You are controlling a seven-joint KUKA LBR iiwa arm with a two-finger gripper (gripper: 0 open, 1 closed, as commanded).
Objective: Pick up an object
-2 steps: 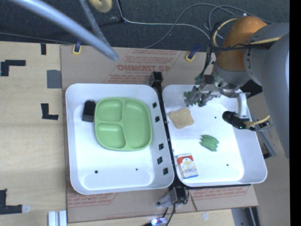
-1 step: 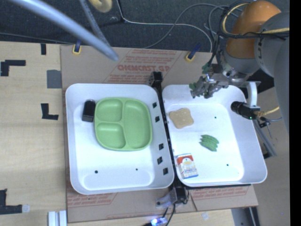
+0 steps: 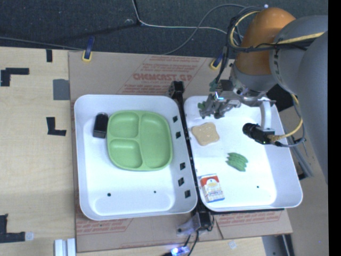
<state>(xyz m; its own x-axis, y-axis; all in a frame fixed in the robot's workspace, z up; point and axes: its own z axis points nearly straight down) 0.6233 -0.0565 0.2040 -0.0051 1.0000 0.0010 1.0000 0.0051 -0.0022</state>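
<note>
My gripper (image 3: 211,109) hangs over the far left part of the right bin (image 3: 282,193), just above and behind a tan slice of bread (image 3: 205,134). Nothing shows between its fingers. A green pea pod (image 3: 237,161) lies in the middle of that bin, and a small red and white carton (image 3: 211,188) rests near its front left corner. In the left bin (image 3: 90,196) sits a green divided plate (image 3: 140,141) with a small black block (image 3: 100,125) beside its left edge.
A black divider (image 3: 183,143) runs between the two bins. Both bins stand on a cardboard sheet (image 3: 154,73) on the wooden bench. Cables trail across the dark floor at the back.
</note>
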